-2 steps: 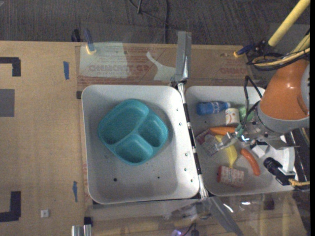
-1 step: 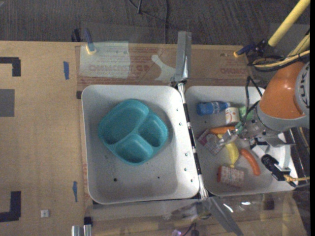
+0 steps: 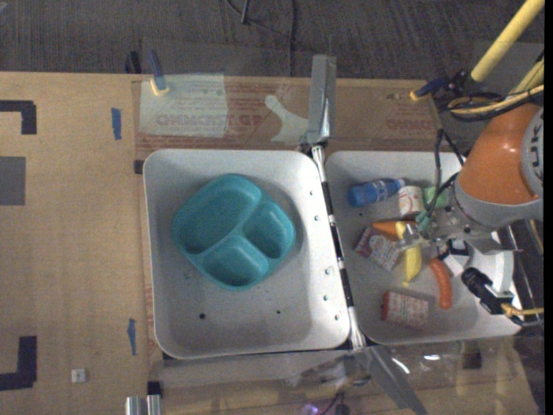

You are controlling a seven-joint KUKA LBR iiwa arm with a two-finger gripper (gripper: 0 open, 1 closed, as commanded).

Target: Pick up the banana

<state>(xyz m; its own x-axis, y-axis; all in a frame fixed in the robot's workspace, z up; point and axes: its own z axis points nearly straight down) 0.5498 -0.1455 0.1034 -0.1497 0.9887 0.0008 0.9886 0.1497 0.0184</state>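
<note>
**Yellow banana lies just left of the wrist**

Yellow and small, the banana lies in the right bin, near its middle, with its long axis running nearly up and down the view, tilted a little. Just right of it lies an orange-red sausage-like piece, roughly parallel; above it an orange item and a crumpled wrapper sit close by. A blue bottle lies toward the bin's far side, and a reddish packet below.

The gripper hangs at the banana's upper right, very near it; whether its fingers are open or closed cannot be told, since the wrist housing and cables blur them. Judging by this, the coming move is a short shift left and down, with the fingers set across the banana's narrow width.

The left bin holds a teal divided plate. Printing on the packets and on the taped sheet on the table is too blurred to read.
</note>
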